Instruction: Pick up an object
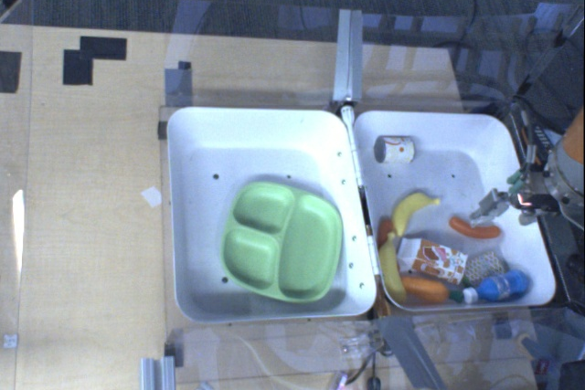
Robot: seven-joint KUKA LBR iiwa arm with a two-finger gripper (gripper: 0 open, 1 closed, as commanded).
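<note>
Dark carpet with a looped cable is seen beyond the light wooden bench (91,224), on which two shallow white bins are set side by side. The gripper (498,207) is held low over the right bin (457,137), near its right edge, with the arm entering from that side. Whether anything is clamped cannot be told; nothing is seen in its grasp.

Just below the gripper tip an orange-red sausage-shaped piece (475,228) is found, lying flat on the bin floor. Further toward the bin's near edge a small printed carton (434,260), a blue bottle (501,287) and an orange carrot-like piece (425,289) are crowded together. Two bananas (402,233) are laid along the left edge, and a small white cup (395,149) is tipped on its side near the far left corner. A green divided plate (281,240) is carried in the left bin (201,196).

The sausage-shaped piece is judged the likeliest target. Being round and slim, it could be rolled aside by an off-centre descent, or squeezed out on closing. The right wall could also be struck, given how close it is.
</note>
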